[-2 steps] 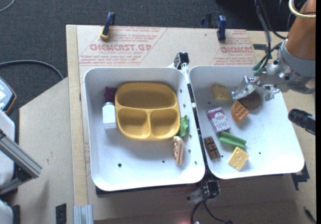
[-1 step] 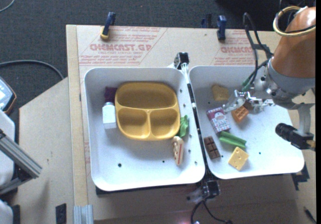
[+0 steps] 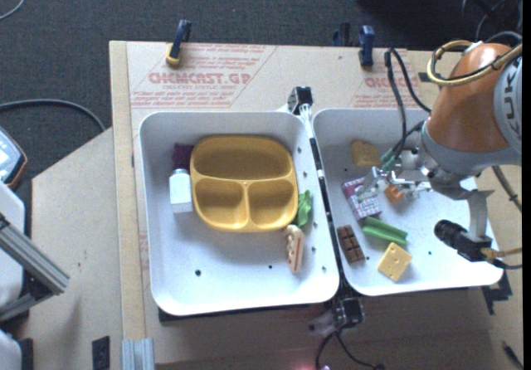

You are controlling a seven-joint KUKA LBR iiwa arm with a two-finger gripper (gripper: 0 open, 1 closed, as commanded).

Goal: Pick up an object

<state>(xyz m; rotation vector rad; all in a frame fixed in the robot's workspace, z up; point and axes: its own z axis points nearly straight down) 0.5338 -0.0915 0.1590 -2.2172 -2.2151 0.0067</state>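
The end effector (image 3: 383, 181) hovers over the right bin (image 3: 465, 277), just right of the purple-and-white packet (image 3: 362, 199); its grip state is unclear. Green pod (image 3: 384, 232) and cheese wedge (image 3: 395, 261) lie below the packet.

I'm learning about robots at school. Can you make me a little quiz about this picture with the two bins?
1. True or false: the yellow tray lies in the left bin.
2. Which lies nearest the front edge of the right bin? A) cheese slice B) white bottle C) tan biscuit
3. Fill in: the pincer is over the ____ bin.

Key: 1 true; 2 A; 3 right.
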